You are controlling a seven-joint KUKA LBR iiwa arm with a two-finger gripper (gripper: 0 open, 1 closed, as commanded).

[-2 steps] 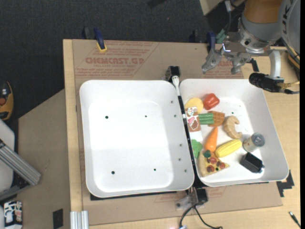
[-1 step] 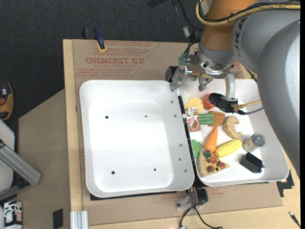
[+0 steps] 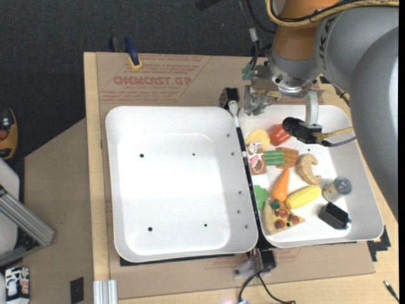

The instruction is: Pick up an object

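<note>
Two shallow white bins sit side by side on the bench; the left bin (image 3: 171, 182) holds nothing but small dark dots. The right bin (image 3: 364, 214) carries a cluster of toy food: a carrot (image 3: 280, 182), a corn cob (image 3: 302, 197), a red pepper (image 3: 279, 133), a croissant (image 3: 309, 168) and a pizza slice (image 3: 283, 218), with a black block (image 3: 333, 216) near the front. The gripper (image 3: 255, 103) hangs over the far left corner of that bin, above the toys; I cannot tell how it is set.

Dark carpet (image 3: 57, 18) surrounds the brown cardboard-covered worktop (image 3: 164, 78); an aluminium rail (image 3: 25, 217) lies at the near left.
</note>
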